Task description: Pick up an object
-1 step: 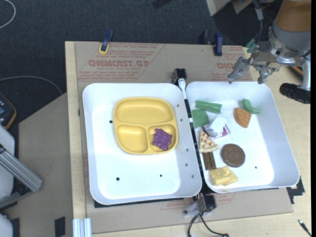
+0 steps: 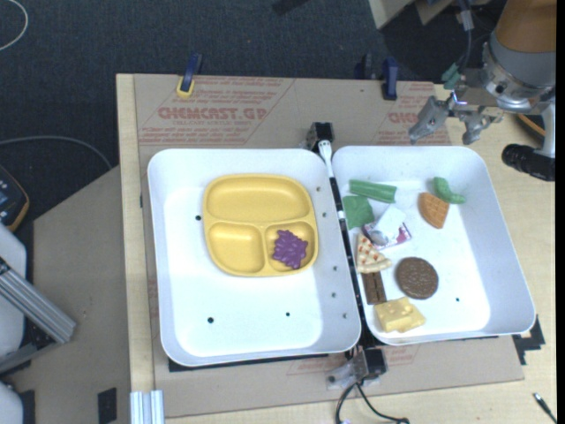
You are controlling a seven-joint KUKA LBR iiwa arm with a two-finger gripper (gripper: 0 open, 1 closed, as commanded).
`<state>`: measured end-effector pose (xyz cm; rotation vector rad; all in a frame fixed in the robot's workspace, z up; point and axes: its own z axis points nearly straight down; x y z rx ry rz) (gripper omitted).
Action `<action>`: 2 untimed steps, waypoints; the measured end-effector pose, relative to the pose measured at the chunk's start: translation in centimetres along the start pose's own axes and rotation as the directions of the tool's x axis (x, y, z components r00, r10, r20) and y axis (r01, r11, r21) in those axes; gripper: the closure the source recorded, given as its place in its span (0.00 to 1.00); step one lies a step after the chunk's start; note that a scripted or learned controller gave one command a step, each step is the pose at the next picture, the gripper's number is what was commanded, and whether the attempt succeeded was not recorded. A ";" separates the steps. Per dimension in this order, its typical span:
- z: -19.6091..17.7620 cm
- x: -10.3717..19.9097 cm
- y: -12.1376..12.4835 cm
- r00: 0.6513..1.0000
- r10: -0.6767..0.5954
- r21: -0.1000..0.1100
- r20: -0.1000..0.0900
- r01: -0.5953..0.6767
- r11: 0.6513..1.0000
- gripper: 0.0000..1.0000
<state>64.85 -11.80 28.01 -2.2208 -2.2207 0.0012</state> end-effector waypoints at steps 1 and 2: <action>6.4 -0.1 -0.3 1.000 0.000 0.006 -0.001 0.000 1.000 0.00; 12.7 -0.4 -0.4 1.000 0.000 0.007 -0.001 0.000 1.000 0.00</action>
